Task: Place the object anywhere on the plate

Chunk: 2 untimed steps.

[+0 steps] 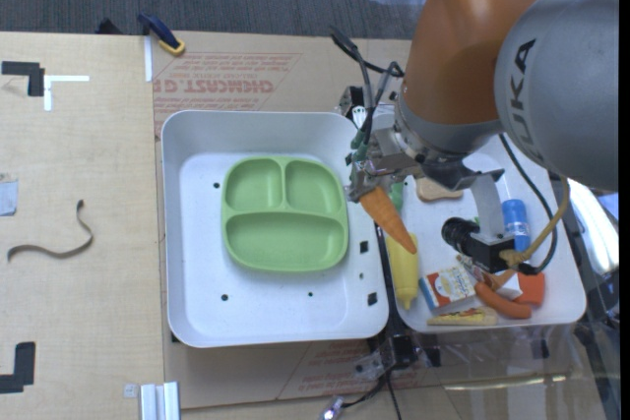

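gripper (369, 174) hanging over the right bin's (561, 305) left edge, apparently pinching the carrot's (386, 216) top end | carrot tilting, lying across the corn (403, 272) | green plate (286, 213) sitting mid left bin (187, 241) | carrot just beside the plate's right rim

Plate (285, 216) lies in left bin (197, 310); carrot (386, 216) right.

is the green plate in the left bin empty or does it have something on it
Empty. The green plate in the left bin shows three bare compartments; the carrot is beside it, over the bins' divide.
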Tool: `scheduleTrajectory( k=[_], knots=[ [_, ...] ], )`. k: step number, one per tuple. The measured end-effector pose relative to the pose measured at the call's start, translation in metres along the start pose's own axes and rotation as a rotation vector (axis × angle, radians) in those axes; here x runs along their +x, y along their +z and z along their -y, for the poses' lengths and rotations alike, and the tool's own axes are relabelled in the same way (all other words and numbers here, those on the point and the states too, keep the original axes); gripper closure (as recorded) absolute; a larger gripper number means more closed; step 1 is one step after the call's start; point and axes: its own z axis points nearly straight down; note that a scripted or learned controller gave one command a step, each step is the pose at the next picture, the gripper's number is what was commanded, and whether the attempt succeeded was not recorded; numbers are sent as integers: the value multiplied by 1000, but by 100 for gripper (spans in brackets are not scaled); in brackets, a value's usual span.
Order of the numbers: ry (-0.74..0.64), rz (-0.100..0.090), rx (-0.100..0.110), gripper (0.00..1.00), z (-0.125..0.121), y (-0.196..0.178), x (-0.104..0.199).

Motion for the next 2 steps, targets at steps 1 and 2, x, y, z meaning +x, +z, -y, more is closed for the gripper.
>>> scheduleTrajectory(
  k=[1,2],
  knots=[
    [1,0,0,0,0,0,0],
    [-2,4,2,100,-1,-8,-1]
  ],
)
